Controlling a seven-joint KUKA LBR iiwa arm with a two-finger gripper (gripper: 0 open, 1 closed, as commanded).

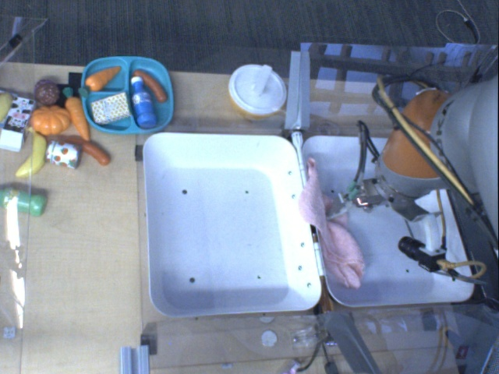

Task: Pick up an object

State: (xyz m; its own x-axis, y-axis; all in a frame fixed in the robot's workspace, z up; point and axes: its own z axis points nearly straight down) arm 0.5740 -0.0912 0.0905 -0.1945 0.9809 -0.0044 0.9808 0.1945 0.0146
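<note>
Nearest the camera, lying at the left wall of the right bin (390, 291): pink cloth (337, 240), draped along the divider beside the left bin (226, 224), lower end bunched on the floor of the right bin. Not lifted yet, so probably only the approach done; closing, lifting and carrying away left to do. Reaching in from the right of the cloth, grey arm (468, 131) bent low over the right bin, orange band (409, 142) above the wrist. End effector (349, 199) just beside the upper part of the cloth, maybe touching it. Cannot tell if spread or pressed together, too small and dark to judge
</note>
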